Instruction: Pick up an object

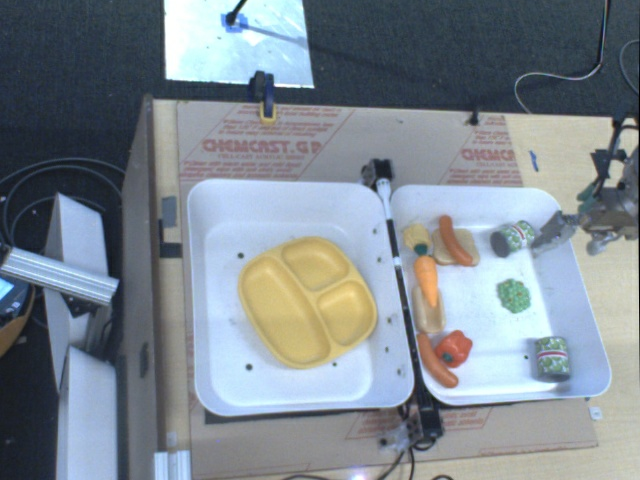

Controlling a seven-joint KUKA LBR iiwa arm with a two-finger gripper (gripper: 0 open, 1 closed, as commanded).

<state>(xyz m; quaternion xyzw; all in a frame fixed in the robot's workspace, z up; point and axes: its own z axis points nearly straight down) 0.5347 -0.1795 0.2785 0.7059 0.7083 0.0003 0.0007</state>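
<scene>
The right bin point(575, 298) holds several toy foods. A small can point(514, 237) lies on its side near the bin's far right corner. My gripper point(553, 233) reaches in over the right rim, just right of that can, and nothing shows in its grasp. A green pea cluster point(514, 295) sits mid-bin and a second can point(551, 358) stands near the front right corner. Along the left wall lie a hot dog point(456, 241), a carrot point(427, 280), a red pepper point(455, 347) and a sausage point(436, 360).
The left bin point(220, 228) bears a yellow divided plate point(305, 298). A black divider point(395, 258) runs between the bins. A pale yellow piece point(415, 236) and a beige piece point(430, 313) lie beside the carrot. Cardboard point(300, 143) lines the bench under the bins.
</scene>
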